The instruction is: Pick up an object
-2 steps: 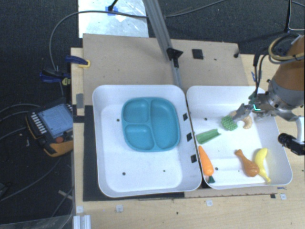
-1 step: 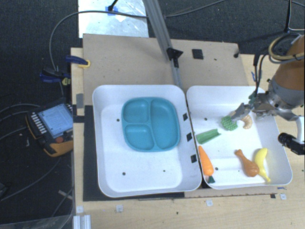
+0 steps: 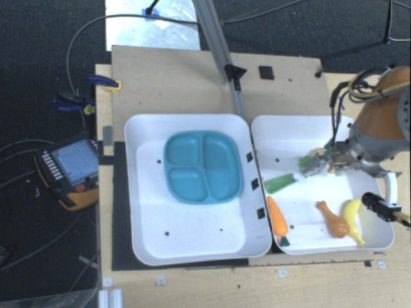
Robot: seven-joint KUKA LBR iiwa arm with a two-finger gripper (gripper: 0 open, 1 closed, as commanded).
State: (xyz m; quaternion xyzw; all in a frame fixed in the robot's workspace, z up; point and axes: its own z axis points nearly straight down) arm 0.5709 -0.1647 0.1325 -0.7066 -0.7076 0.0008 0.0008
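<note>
Reaching low into the right bin [image 3: 385, 236], the gripper [image 3: 313, 163] sits near the green stick [image 3: 280, 183], nothing lifted yet; whether it is apart or together is unclear.

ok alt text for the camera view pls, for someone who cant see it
The gripper hovers low in the right bin, near a green piece, a carrot, a drumstick and a banana. The left bin holds a blue divided plate.
</note>
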